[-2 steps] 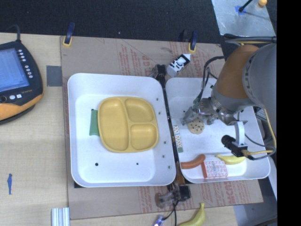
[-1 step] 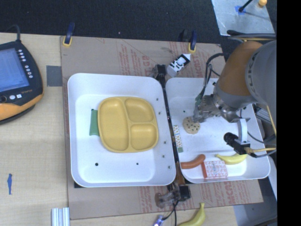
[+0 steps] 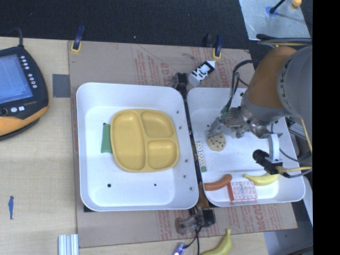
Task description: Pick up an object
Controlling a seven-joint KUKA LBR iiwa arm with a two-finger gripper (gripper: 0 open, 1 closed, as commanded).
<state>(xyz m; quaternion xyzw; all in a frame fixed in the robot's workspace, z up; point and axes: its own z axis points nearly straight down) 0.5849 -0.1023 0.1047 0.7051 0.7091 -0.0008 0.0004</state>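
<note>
Camera view: looking down on two bins, arm (image 3: 276,89) reaching in from right.
Gripper (image 3: 219,127): hanging low over right bin (image 3: 212,97), just above cookie (image 3: 217,142), probably lining up a grab.
Jaws: cannot tell, blurred.
Cookie: lying flat in right bin near divider, not being held.
Other picks: hotdog (image 3: 218,183), banana (image 3: 261,179), box (image 3: 242,191) sitting along near edge.
Left bin (image 3: 90,142): holding yellow tray (image 3: 143,139), parked clear of arm.
</note>
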